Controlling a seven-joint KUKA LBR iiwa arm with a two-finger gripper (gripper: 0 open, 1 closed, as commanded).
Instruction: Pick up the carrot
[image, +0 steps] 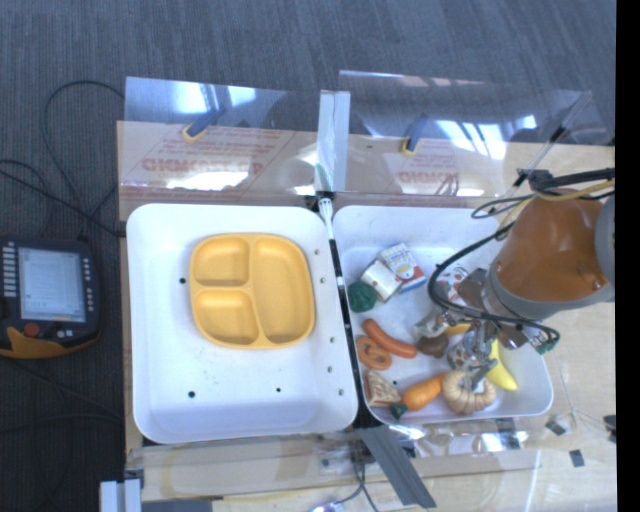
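Camera view: I am reaching in over the right bin (540, 395), and my tool (476, 362) is hanging low among the cluttered toy food there. Whether it is wide or narrow I cannot tell, because cables and the wrist are covering it. The carrot (422, 393) is lying flat on the bin floor, just beside the tool on the side toward the yellow tray (252, 290), touching or nearly touching a round bagel (468, 392). Nothing is showing the carrot lifted or gripped, so I am judging the pick as not yet done. The tool is sitting closer to the bagel and a banana (502, 375) than to the carrot. Left to do: centre over the carrot, close on it, and raise it clear of the sausage (390, 340) and the pretzel (376, 354) lying near it.
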